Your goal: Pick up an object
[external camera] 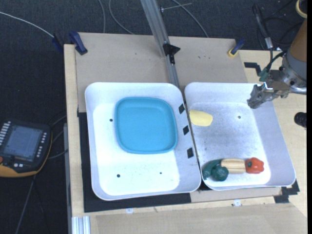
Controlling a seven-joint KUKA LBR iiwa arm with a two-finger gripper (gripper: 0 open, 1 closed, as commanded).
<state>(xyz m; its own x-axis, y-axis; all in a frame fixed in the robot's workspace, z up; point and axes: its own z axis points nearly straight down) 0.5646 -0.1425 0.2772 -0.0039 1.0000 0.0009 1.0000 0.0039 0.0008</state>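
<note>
In the right bin (229, 135) lie a pale yellow lump (201, 118) by the left wall, and along the front wall a dark green object (216, 171), a tan stick-shaped piece (233, 165) and a red object (254, 165). My gripper (256, 97) hovers over the bin's far right corner, well away from all of them. I see nothing between its fingers.
The left bin (97, 130) holds a blue square plate (146, 125). A slanted metal rail (158, 28) runs down between the bins. Clamps sit at the board's back corners, cables lie on the dark floor, and a handheld pendant (22, 147) rests at left.
</note>
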